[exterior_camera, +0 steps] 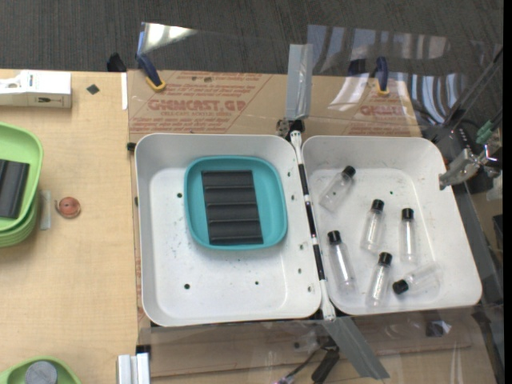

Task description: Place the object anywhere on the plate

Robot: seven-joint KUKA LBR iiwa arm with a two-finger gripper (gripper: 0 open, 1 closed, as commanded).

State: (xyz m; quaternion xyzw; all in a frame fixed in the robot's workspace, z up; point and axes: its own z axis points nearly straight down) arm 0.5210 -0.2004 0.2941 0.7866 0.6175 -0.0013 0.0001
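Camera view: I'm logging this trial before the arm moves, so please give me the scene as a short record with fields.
left bin: holds the teal plate
plate contents: dark ridged insert lying in it
right bin: holds six clear vials with black caps, scattered, e.g. one vial near the top left
vials on plate: none
task state: not yet done
bench left: green tray, small round orange piece
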